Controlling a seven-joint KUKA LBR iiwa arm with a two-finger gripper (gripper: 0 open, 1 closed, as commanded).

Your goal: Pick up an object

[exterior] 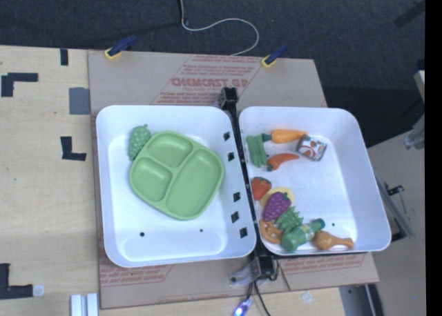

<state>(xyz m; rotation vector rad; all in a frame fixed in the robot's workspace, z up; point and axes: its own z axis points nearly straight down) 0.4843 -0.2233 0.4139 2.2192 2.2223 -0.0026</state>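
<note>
Green tray (178,182) and green grapes (139,140) in left bin (117,239). Toy foods piled in right bin (359,170). Tool state: cannot tell.

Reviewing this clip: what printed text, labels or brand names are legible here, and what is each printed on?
"CHEMCAST" in red, seen upside down, on the cardboard sheet under the bins; the smaller lines around it are too blurred to read.
Red and white label on the small can in the right bin: unreadable.
</note>
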